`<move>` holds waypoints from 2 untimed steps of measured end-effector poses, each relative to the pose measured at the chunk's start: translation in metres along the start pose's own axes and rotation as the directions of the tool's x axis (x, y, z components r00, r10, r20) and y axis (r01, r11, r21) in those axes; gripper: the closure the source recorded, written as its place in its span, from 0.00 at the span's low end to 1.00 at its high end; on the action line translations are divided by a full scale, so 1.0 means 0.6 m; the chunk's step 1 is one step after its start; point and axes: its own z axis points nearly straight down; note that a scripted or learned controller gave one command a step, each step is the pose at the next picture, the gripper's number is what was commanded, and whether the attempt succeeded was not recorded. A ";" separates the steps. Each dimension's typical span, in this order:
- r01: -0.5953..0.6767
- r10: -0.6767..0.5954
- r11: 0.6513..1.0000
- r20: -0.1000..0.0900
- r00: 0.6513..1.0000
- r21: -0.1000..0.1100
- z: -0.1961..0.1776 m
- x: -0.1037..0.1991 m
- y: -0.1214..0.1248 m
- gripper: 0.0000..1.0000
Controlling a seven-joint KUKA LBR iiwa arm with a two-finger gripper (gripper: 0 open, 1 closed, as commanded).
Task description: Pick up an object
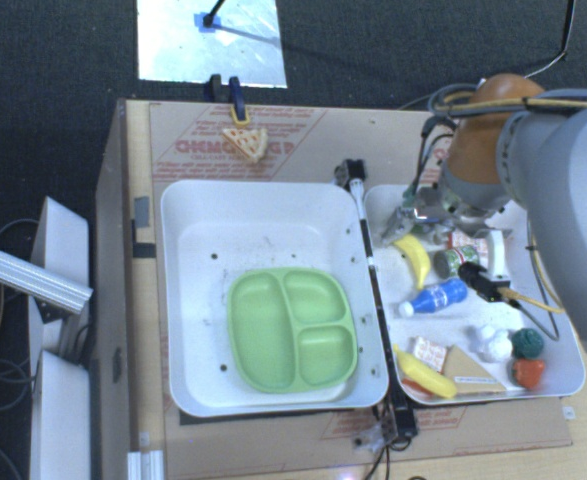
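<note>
One curved yellow banana point(414, 258) beside a glossy blue bottle point(436, 297); jaws' state impossible to tell.

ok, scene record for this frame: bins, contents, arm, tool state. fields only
left bin: holds a green divided tray
right bin: holds several small items
items: banana, blue bottle, a yellow piece near the front wall, white ball, dark green ball, orange-red piece
arm: reaches in from the right, over the right bin's far end
tool: low by the banana, fingers not readable
held: nothing seen between the fingers
</note>
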 end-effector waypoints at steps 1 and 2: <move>0.002 -0.002 1.000 0.001 1.000 -0.005 -0.020 0.000 0.003 1.00; 0.001 -0.001 1.000 -0.001 1.000 -0.004 -0.170 0.086 -0.104 1.00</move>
